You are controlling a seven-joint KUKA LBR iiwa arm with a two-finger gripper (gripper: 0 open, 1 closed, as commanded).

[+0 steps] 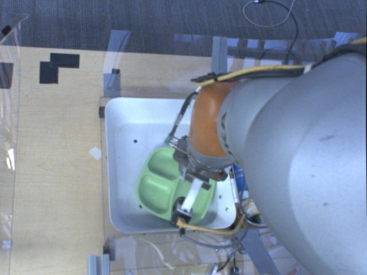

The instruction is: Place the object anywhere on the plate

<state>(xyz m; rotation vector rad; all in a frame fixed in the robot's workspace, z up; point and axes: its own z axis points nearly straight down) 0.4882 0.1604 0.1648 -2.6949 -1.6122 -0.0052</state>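
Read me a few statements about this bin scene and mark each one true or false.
1. The green plate lies inside the white bin. True.
2. The plate is one flat dish with no divisions. False: ridges split it into compartments.
3. The plate sits in the bin's top left corner, as the camera sees it. False: it lies in the bin's lower half, partly under the arm.
4. Black marks show on the bench, up and left of the bin. True.
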